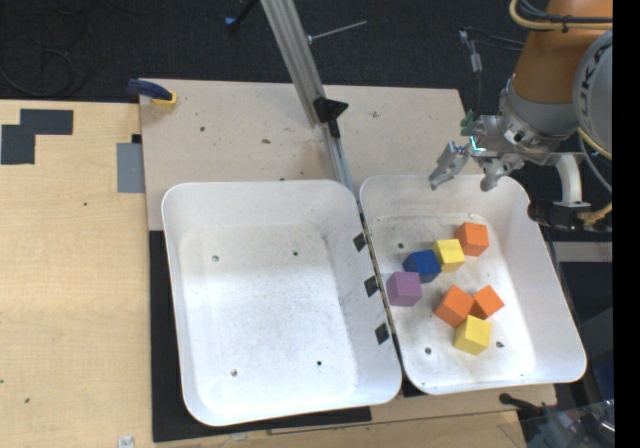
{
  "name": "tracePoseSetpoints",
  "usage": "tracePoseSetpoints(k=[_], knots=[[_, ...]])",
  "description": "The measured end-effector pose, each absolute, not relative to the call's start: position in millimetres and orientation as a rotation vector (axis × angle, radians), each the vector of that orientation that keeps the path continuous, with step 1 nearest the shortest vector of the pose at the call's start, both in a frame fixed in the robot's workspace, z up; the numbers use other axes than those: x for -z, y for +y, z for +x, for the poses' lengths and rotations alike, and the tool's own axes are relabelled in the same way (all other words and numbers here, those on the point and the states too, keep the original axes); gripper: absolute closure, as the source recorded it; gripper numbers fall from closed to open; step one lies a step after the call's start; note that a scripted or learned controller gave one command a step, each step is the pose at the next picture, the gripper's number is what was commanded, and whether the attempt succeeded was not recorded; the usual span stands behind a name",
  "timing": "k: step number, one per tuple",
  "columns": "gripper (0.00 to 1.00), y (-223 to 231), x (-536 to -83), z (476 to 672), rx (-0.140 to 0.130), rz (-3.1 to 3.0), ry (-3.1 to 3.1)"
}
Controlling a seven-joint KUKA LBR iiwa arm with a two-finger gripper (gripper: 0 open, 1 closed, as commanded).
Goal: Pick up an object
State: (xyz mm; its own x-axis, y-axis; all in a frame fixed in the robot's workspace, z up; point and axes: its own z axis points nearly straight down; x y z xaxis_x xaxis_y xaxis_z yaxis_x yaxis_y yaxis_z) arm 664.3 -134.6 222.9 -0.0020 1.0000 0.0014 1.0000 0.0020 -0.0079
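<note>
The arm (560, 56) reaches in over the far edge of the right bin (545, 336), with its jaws (468, 172) spread apart and holding nothing between them. They hang above the bin's far rim, well apart from the cubes below.

All the cubes lie in the right bin. An orange cube (474, 237) sits nearest the far rim of that bin. A yellow cube (450, 254) is just beside it on the left, touching a blue cube (422, 264) further left. A purple cube (404, 288) lies near the bin's left wall, just in front of the blue one. Toward the bin's near side, two orange cubes (455, 305) (488, 302) sit touching side by side, and a second yellow cube (473, 334) rests right against their near side.

The left bin (180, 226) sits beside the right bin, their walls touching along a row of black clips (371, 286). A slanted metal rail (295, 46) rises from the counter (240, 131) behind the right bin's far left corner.
</note>
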Motion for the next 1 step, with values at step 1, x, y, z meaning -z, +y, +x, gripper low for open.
tracePoseSetpoints(k=[1], knots=[[0.00, -134.0, -226.0, 665.4, -0.004, -2.214, -2.225]])
